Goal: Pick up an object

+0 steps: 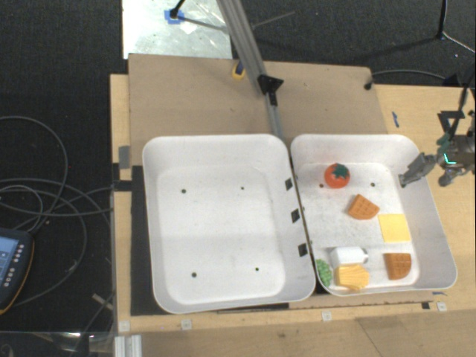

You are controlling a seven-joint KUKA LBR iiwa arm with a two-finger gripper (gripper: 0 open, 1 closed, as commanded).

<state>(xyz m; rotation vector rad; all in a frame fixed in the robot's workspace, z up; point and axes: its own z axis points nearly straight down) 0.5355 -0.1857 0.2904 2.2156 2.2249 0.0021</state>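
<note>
The right bin holds several small items. A red tomato lies near its back, an orange wedge below it, and a yellow square slice to the right of that. A brown toast piece, a white block, a yellow piece and a green bit lie along the front. My gripper hangs at the bin's back right rim, open, with nothing between its fingers. It is well right of the tomato.
The left bin sits beside the right one, joined by black clips. A grey pole slants over the brown board behind the bins. Cables and a handheld pendant lie on the floor at the left.
</note>
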